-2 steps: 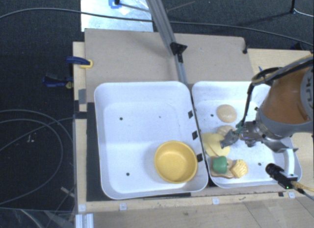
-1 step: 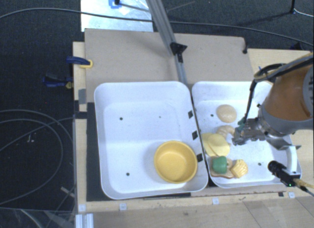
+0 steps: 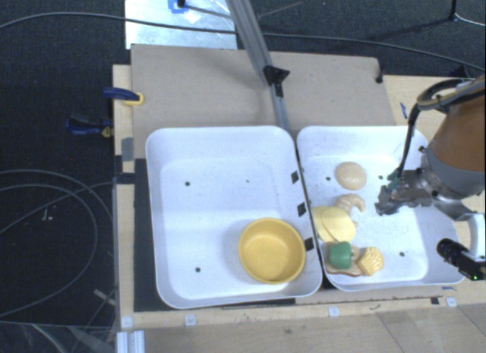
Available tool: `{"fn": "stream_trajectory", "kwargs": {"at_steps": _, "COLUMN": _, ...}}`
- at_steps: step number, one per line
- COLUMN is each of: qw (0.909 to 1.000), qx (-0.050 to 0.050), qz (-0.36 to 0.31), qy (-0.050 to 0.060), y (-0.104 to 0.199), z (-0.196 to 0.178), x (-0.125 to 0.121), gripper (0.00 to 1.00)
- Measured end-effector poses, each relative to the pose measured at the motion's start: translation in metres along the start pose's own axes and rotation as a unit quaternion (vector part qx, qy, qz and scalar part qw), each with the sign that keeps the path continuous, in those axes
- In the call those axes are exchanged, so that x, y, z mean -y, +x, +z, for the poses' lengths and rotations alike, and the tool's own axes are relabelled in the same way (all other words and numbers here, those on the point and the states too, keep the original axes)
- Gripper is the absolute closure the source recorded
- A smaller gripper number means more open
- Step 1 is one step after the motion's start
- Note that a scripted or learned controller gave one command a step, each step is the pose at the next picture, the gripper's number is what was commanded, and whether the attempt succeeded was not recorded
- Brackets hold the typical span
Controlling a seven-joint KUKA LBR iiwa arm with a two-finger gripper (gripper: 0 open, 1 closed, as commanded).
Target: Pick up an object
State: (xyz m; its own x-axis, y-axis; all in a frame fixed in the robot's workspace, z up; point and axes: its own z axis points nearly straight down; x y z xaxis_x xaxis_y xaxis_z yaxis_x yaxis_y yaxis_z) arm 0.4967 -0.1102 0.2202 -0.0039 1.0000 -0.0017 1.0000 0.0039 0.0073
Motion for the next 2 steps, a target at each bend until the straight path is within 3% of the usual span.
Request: {"fn": "stream_trajectory", "kwargs": {"at_steps": 2, "qw": 1.0, "qx": 0.0, "qz": -0.001, "qy": 0.001, "y": 0.003, "z": -0.072, "x": -0.001, "gripper": 1.0}}
